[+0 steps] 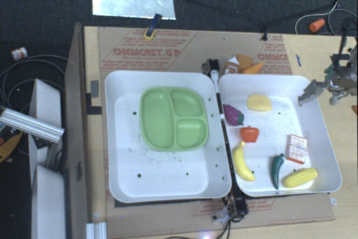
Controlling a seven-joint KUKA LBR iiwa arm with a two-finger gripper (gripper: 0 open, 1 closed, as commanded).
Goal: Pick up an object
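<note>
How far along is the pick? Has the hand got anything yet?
Nothing looks picked yet. The hand sits at the far right edge of the right bin, with nothing visible between its fingers. The lemon, tomato, banana, green pepper, corn and small box all lie in that bin. Left to do: move over one, descend, grasp and lift.

We see a pale green divided plate in the left white bin, and in the right white bin a yellow banana, red tomato, purple grapes, dark green pepper, yellow corn and a red-and-white packet.
</note>
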